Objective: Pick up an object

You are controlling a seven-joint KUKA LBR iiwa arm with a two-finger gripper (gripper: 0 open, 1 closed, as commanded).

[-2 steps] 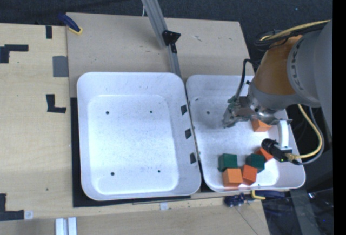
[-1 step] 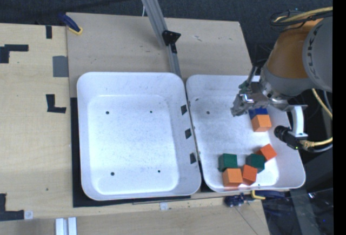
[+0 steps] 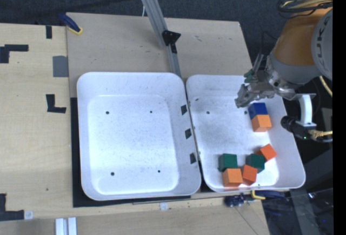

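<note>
My gripper (image 3: pixel 243 100) hangs over the upper part of the right bin (image 3: pixel 216 120), just left of a blue block (image 3: pixel 258 110) and an orange block (image 3: pixel 261 122) that lie side by side. Nothing shows between its fingers. Further down the same bin sits a cluster: a green block (image 3: pixel 228 161), a second green block (image 3: pixel 256 161), an orange block (image 3: pixel 233 176), a red-orange block (image 3: pixel 249 173) and another red-orange block (image 3: pixel 267 152).
The left bin (image 3: pixel 130 136) stands beside the right one. A grey metal post (image 3: pixel 154 9) slants across the bench behind both bins. The arm's orange band and grey wrist (image 3: pixel 300 50) loom over the right bin's far right corner.
</note>
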